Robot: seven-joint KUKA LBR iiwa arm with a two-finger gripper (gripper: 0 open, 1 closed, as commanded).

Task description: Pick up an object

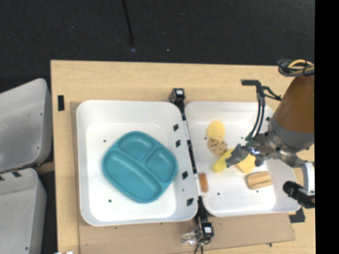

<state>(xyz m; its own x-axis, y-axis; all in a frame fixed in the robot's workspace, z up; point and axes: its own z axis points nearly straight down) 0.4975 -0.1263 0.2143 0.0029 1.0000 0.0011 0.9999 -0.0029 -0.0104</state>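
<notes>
at the near edge of the bench, by the seam between the two bins, sits a small black and silver clamp. just behind it, the left bin holds a teal divided plate, three compartments showing, lying flat near the bin's middle. the right bin holds the small items. nearest the front is a tan, roll-shaped block, lying on its side towards the right. a short orange stick lies close to the bin's left wall, just beside the divider. further in, a long yellow piece lies at a slant, and a pale yellow wedge lies just to its right; the gripper sits right over the gap between these two, touching or nearly touching them. its dark fingers are too blurred and crowded to judge, so whether anything sits between them cannot be told. behind the long yellow piece is a brown speckled biscuit, and touching its far side a rounded yellow lump. the arm, grey with an orange band, comes in from the right over the bin's right wall, black cables looping along it. a second small clamp sits at the far end of the seam. no brand, label or writing can be read on anything.
</notes>
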